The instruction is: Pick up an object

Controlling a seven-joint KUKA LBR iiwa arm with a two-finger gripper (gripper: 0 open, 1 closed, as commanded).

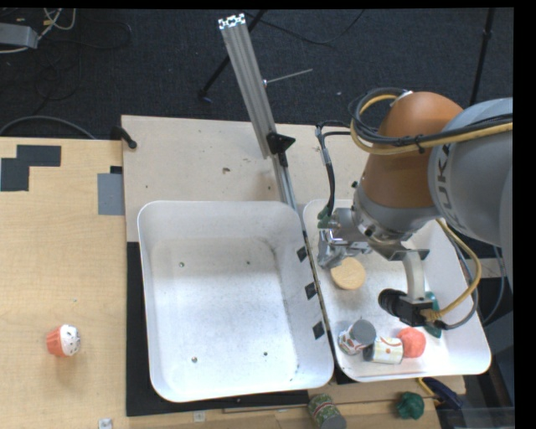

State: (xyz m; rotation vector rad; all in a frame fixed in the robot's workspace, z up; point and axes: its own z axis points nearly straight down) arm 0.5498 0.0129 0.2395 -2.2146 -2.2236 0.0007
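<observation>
Hovering near the right bin (469, 356) left wall, above a tan disc (347, 274); jaws' state unclear.

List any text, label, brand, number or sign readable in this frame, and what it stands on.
"UK": part of dark lettering on the grey arm casing, cut off by the arm's curve.
Checker marker atop the slanted aluminium rail: a pattern, no characters.
White cup with red markings in the right bin: too blurred to read.
</observation>
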